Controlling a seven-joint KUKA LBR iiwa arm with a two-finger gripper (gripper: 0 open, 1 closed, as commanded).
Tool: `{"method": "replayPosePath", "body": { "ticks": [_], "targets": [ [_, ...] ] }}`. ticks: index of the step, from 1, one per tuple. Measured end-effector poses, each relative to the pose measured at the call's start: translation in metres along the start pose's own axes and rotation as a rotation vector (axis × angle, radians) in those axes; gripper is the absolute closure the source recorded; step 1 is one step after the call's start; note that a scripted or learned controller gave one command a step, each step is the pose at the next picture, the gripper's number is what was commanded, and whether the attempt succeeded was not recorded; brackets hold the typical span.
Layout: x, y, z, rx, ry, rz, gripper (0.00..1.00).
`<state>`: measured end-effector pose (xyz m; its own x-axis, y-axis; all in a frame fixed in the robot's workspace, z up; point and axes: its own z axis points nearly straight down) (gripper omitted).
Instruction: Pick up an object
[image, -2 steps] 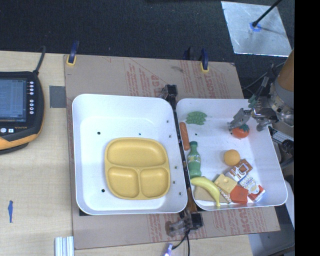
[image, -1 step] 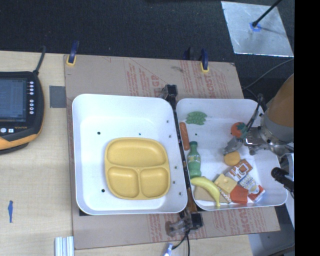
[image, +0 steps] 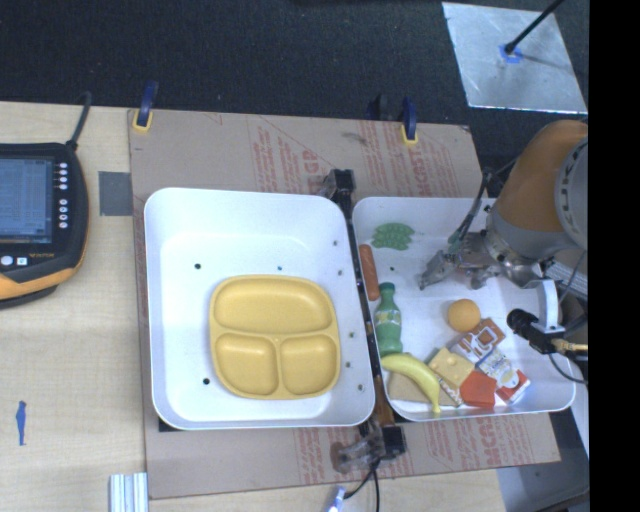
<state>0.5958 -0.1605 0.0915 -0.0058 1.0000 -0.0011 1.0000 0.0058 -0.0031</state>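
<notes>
Looking down at a slant, we see a wooden desk (image: 60, 380) covered in part by a sheet of cardboard (image: 260, 150), with two shallow white bins side by side on it. The left bin (image: 170, 240) holds a yellow divided plate (image: 275, 335) lying flat near its middle. The right bin (image: 560, 395) holds a jumble of toy food: a green leafy piece (image: 393, 236) near the far edge, a thin sausage (image: 369, 272) along the left wall, a green bottle (image: 387, 318) just beside it, a banana (image: 414, 375) at the near left, an orange ball (image: 463, 314), and cheese and red-and-white packets (image: 480, 370) clustered at the near side. The grey and orange arm (image: 535, 200) reaches in from the right, and its gripper (image: 455, 268) hovers over the far middle of the right bin, between the leafy piece and the ball. We see nothing between its fingers; whether they are spread or closed we cannot tell. A black and orange handheld controller (image: 35, 225) lies at the far left.
</notes>
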Motion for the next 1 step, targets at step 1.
{"method": "replayPosePath", "body": {
  "ticks": [1],
  "targets": [
    [-0.0519, 0.0556, -0.0383, -0.003, 0.001, 0.002, 0.00]
  ]
}}
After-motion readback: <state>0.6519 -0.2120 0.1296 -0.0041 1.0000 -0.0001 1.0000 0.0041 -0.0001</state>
